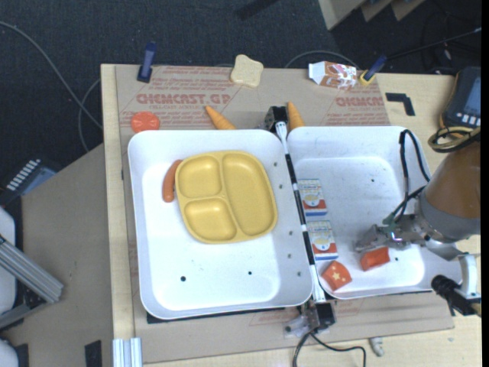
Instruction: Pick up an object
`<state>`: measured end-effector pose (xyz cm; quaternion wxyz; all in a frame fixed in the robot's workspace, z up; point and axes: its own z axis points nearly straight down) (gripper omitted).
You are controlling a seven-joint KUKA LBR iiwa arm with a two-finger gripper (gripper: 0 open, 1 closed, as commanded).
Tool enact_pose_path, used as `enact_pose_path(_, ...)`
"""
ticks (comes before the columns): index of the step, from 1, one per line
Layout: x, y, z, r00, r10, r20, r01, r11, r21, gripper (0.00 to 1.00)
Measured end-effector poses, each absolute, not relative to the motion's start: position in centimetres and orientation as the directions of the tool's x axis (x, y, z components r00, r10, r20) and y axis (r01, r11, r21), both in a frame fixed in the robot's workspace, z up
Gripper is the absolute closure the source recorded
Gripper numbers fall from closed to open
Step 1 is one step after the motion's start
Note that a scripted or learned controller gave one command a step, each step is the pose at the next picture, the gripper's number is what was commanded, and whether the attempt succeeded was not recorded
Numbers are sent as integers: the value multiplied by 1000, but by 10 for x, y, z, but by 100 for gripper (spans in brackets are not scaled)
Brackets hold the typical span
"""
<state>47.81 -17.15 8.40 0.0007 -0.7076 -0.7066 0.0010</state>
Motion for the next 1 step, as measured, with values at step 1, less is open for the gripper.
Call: enact_pose_path(1,479,-171,94,1,1000,-1,1000,-1,0,100)
